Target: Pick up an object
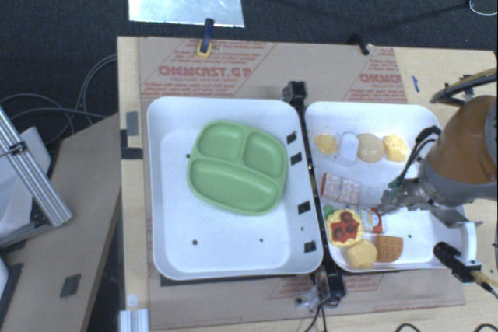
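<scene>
From my console I see the arm (465,155) coming in from the right edge of the view, its orange band uppermost and the grey wrist section just below it. The wrist slants down and to the left — the tool (387,202) sits at its lower left end, low over the right-hand side of the surface. The tool's tip is dark and small from here; I can't make out how its fingers stand. A dark cable loops along the upper left flank of the wrist — it follows the housing closely.
</scene>
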`<state>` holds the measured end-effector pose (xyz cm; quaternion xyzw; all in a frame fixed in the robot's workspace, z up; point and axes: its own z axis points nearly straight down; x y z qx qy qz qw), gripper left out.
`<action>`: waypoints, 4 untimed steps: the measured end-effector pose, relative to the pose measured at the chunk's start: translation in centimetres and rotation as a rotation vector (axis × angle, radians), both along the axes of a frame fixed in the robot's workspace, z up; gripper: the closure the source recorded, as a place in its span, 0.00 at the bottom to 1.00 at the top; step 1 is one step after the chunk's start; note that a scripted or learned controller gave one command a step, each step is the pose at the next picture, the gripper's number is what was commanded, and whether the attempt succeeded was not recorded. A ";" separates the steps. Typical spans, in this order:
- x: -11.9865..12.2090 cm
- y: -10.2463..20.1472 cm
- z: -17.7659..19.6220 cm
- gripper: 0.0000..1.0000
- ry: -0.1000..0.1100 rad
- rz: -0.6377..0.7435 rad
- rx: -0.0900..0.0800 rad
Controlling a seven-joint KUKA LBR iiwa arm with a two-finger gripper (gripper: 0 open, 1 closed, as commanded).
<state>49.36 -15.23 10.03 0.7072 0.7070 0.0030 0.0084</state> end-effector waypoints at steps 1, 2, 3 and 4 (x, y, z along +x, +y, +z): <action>0.9 0.5 5.9 1.00 0.009 0.005 0.006; 0.1 0.4 11.5 1.00 0.009 0.005 0.006; 0.2 0.4 12.4 1.00 0.013 0.005 0.006; 3.5 5.0 13.5 1.00 0.011 0.010 0.008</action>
